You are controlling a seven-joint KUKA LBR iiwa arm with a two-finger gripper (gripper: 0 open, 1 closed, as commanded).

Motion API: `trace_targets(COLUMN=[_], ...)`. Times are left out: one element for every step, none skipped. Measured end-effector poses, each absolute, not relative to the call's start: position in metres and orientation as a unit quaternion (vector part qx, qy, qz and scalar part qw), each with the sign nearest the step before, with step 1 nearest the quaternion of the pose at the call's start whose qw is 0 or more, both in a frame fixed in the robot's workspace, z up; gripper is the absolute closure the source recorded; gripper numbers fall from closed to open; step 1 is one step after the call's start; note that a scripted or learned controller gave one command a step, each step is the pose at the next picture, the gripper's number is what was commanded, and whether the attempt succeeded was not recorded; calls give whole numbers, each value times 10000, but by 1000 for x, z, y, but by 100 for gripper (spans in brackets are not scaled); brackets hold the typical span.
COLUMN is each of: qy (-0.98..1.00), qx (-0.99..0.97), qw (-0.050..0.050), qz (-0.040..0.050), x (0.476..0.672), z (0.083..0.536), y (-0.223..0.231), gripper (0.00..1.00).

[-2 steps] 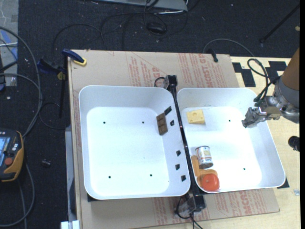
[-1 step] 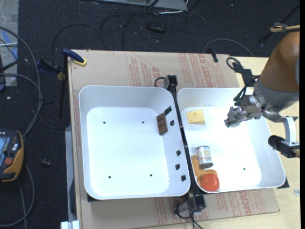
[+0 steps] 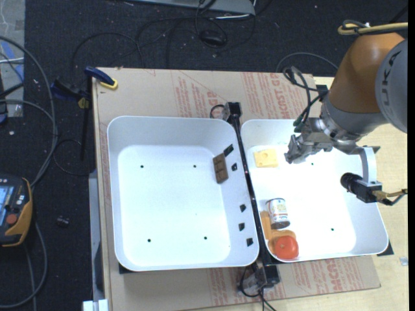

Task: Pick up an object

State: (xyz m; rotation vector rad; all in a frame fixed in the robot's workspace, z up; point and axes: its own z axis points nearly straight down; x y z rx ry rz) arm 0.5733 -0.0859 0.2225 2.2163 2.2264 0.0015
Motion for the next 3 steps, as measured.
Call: trace_targets(qy=[7089,7085,7089], qx=[7053,7057,7053], qw=[-2,-4,-6], qz=[6,3,4], x=[587,599,612], z=[233,232,229], y=[-29,13,73], gripper=[100,100,100])
